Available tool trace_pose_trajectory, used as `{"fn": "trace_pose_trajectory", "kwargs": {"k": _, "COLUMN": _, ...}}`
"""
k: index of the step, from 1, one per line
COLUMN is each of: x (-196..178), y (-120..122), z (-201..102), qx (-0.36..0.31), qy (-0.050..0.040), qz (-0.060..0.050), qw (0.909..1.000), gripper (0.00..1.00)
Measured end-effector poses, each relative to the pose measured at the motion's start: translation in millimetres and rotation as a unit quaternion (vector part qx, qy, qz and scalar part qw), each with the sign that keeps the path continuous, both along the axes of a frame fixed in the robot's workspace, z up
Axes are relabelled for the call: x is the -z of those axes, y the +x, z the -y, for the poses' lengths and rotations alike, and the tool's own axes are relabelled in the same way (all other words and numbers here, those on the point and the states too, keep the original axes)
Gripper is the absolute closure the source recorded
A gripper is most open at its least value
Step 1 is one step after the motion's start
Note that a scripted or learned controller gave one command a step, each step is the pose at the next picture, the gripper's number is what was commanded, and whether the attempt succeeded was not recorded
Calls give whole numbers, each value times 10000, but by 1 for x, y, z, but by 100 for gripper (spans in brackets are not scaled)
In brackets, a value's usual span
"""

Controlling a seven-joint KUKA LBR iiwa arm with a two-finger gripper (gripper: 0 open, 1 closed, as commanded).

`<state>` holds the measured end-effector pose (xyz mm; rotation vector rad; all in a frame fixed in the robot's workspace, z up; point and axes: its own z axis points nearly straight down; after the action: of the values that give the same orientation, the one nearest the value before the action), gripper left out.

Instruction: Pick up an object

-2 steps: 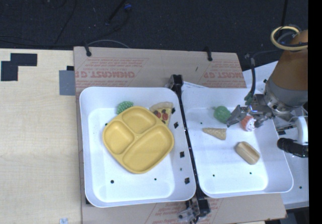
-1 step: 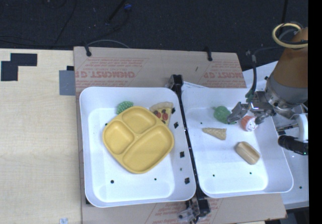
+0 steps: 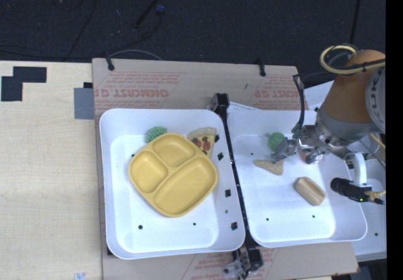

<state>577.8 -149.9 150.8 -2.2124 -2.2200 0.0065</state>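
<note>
The gripper [image 3: 291, 148] hangs low over the right bin [image 3: 277, 228], at the right-centre of the frame, between a small green ball-like toy [image 3: 275, 140] and a tan wedge [image 3: 269, 166] that lies just below it. I cannot tell whether it is parted or closed, and nothing is seen held in it.

The wedge looks like a toy food slice: probably light, stiff plastic or foam, thin and flat on the bin floor, so its edges offer little height to pinch. A grip across its narrow width near the thick end seems best; the point would slip.

The green toy is rounder and likely to roll. The brown bread-roll toy [image 3: 310, 190], lower right in the same bin, looks chunky and easiest to grasp across its short axis
</note>
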Motion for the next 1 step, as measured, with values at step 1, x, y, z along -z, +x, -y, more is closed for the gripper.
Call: {"fn": "trace_pose_trajectory", "kwargs": {"k": 1, "x": 53, "y": -5, "z": -11, "qx": 11, "qy": 2, "qz": -4, "qw": 10000, "gripper": 0}}
